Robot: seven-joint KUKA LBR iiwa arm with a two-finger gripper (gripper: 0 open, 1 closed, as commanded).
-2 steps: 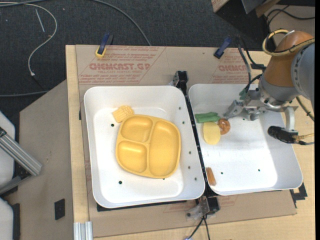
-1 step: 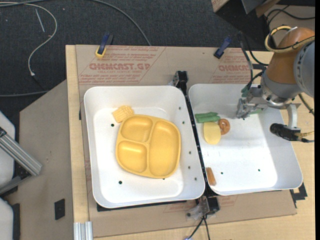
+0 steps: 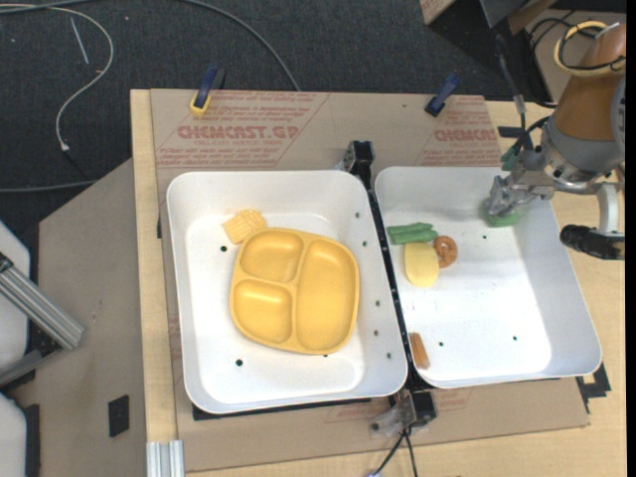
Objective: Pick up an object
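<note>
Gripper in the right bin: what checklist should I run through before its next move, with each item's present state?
1. Gripper is over the right white bin: ok.
2. A thing lies at its tips, a small light green piece: ok.
3. Green piece is held between the fingers: cannot tell.
4. Pale yellow block, green bean-like piece and round orange-brown piece lie apart from the gripper: ok.
5. Yellow divided plate stays in the left white bin: ok.

Two white bins [image 3: 199, 266] [image 3: 556, 306] sit side by side, holding one yellow divided plate [image 3: 295, 291], one yellow corn piece [image 3: 242, 226], one green bean pod [image 3: 410, 233], one pale yellow block [image 3: 421, 265], one brown round piece [image 3: 446, 250], one small orange stick [image 3: 419, 350] (by the divide), plus two blue clamps [image 3: 207, 87] [image 3: 442, 94].
</note>
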